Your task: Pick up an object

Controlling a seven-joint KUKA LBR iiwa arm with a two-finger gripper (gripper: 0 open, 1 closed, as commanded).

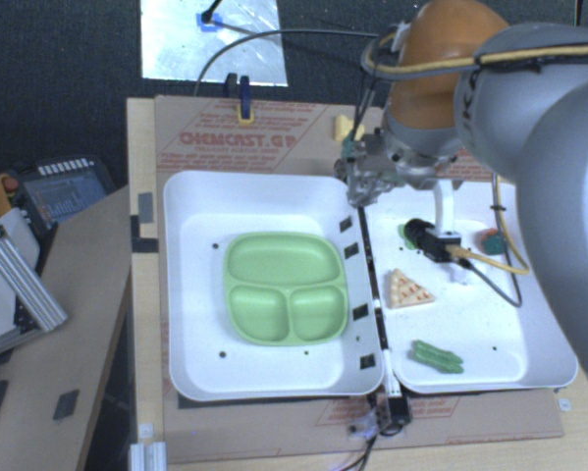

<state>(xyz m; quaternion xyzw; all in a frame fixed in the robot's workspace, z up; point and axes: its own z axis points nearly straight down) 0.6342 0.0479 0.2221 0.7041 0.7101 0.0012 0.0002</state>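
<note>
Claw [364, 186] hangs over the divider at the bins' far edge; spread or pressed together cannot be told. Small green pod-shaped toy [438, 356] lies near right bin's [529, 361] near edge: probably light, stiff, slippery; take it across its narrow middle.

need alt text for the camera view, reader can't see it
A grey robot arm with an orange band reaches in from the right, its tool hanging above the divide between two white bins. The left bin holds a green divided plate; the right bin holds a toy pizza slice, a green pea pod and small items partly hidden behind the arm.
</note>
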